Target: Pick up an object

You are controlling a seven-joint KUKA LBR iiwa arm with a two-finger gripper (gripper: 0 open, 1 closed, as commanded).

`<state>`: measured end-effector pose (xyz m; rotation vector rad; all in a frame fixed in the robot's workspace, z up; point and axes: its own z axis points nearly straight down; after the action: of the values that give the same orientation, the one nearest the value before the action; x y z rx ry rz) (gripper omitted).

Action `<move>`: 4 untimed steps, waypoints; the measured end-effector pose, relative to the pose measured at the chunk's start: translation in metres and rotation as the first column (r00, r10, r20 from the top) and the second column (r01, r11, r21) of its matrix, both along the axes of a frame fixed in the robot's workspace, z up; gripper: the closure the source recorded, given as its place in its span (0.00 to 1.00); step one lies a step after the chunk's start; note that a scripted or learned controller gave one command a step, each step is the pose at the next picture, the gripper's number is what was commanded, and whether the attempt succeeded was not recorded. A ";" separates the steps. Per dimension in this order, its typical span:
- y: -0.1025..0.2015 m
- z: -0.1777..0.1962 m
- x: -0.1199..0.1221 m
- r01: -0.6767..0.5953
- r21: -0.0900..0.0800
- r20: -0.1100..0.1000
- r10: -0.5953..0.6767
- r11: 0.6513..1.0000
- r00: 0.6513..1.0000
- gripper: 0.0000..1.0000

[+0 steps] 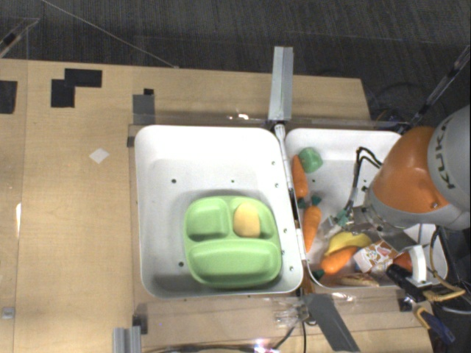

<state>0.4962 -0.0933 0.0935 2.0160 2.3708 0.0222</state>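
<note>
The right bin [335,147] holds a heap of toy food. Two orange carrots [299,179] [310,225] lie along its left wall. A green round piece [310,159] sits at the back, and a yellow banana [347,241] lies over an orange piece [335,262] at the front. A printed packet [377,257] lies beside them. My gripper [346,216] hangs low over the banana and the lower carrot, under the arm's orange band [411,176]. Nothing shows lifted in it.
The left bin [165,168] carries a green divided tray [229,241] with a yellow lemon-like piece [247,220] in its upper right compartment. A metal post [280,83] stands behind the divider between the bins. Cables trail at the lower right.
</note>
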 end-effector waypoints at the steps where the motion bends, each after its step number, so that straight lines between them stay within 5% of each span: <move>1: 0.000 0.021 0.050 -0.057 0.008 -0.029 0.057 0.998 0.998 0.00; 2: 0.002 -0.002 0.100 -0.052 0.006 -0.014 0.052 0.999 0.999 0.00; 3: 0.005 0.019 0.164 -0.024 0.007 -0.026 0.024 1.000 0.999 0.00; 4: 0.000 -0.005 0.172 -0.103 0.011 -0.044 0.104 0.995 0.994 0.00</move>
<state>0.6679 -0.0928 0.0884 1.9150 2.5039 -0.0098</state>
